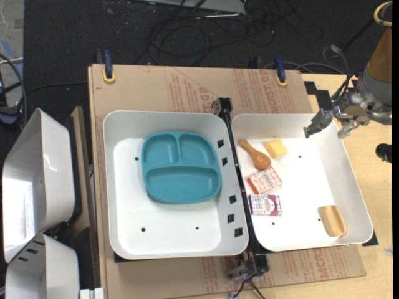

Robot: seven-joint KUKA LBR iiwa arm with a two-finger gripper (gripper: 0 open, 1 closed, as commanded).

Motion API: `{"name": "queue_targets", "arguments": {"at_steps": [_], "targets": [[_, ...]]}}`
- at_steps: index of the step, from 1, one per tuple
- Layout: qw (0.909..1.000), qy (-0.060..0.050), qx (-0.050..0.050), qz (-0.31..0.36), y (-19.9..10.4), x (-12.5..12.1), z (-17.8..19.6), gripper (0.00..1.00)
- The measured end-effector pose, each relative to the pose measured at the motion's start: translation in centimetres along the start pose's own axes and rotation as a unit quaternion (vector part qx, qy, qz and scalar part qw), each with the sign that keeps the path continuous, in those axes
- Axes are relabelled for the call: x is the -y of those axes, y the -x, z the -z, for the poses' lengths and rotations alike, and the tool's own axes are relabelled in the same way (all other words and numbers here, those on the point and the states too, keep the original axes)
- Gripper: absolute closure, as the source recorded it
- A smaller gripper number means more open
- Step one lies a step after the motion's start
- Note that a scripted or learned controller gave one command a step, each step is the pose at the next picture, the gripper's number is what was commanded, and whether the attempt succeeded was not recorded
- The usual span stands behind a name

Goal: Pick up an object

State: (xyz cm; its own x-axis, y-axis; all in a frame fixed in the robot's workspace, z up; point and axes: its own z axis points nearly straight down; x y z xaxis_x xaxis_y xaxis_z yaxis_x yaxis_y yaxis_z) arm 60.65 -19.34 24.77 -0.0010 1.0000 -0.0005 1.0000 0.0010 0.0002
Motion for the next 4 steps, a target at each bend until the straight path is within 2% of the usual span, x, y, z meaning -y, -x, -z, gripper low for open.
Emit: {"name": "queue_targets", "arguments": {"at_steps": [2, 3, 4], "targets": [[1.0000, -0.002, -0.001, 0.001, 0.4, -0.9, -12.3, 0.00], [1.0000, -0.001, 0.000, 0.000, 0.3, -0.9, -15.7, 0.00], [1.0000, 0.001, 0.001, 0.000, 0.4, -0.9, -14.5, 1.00]]}}
